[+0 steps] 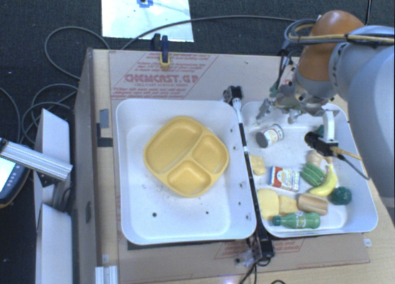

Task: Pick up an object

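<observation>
Toward the top end of the right-hand shallow white bin (368,218), as the view runs: small silver tin can with a pale label (270,135), lying on its side and taken as landmark for everything below.

Just above the can and slightly right: two-finger gripper (279,111) on the grey arm with an orange band (327,36), over the bin's top end, apart from the can. Wide or narrow — cannot tell, too cluttered at the tip to judge.

Just below the can and a little left: pale yellow chunk (257,165), close to the bin's left wall.

Below the can, a little right: flat red-and-white packet (284,178).

Below and further right of the can: green ridged pieces (311,173), curved yellow banana (327,183) beside them, dark green rounded lump (340,196) at the banana's lower end.

Well below the can: flat yellow slabs (268,202) side by side, brown bread-like loaf (312,203), and lowest of all a green plastic bottle (298,220) on its side.

Well left of the can, in the left-hand shallow white bin (123,153) — yellow plastic plate with three compartments (186,155), lying flat near the middle.
</observation>
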You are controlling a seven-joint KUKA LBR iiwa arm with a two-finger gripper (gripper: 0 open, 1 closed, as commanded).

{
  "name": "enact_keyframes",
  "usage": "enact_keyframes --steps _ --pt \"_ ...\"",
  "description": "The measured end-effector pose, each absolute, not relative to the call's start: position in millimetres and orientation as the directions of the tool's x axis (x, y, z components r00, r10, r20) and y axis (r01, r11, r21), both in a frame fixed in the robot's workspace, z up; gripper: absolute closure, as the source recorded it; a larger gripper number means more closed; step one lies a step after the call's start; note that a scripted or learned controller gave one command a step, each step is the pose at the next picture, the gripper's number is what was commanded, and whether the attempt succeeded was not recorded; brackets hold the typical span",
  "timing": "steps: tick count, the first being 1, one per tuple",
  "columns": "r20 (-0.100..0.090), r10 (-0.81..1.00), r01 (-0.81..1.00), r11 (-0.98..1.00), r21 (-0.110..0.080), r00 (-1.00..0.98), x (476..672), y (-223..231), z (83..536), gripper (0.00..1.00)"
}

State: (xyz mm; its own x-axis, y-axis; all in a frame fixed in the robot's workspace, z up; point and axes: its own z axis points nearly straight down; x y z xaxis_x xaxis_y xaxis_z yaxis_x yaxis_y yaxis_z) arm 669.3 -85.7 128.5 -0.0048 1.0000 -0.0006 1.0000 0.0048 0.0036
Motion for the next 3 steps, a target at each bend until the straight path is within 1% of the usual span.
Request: enact_keyframes --steps 1,2,3 --pt "0.001 1.000 1.000 0.006 0.004 -0.006 634.3 -47 186 0.00" --pt "-0.001 1.000 1.000 0.006 0.003 -0.006 669.1 -53 185 0.00" --pt "-0.001 1.000 1.000 0.002 0.000 -0.002 643.0 -86 84 0.00"
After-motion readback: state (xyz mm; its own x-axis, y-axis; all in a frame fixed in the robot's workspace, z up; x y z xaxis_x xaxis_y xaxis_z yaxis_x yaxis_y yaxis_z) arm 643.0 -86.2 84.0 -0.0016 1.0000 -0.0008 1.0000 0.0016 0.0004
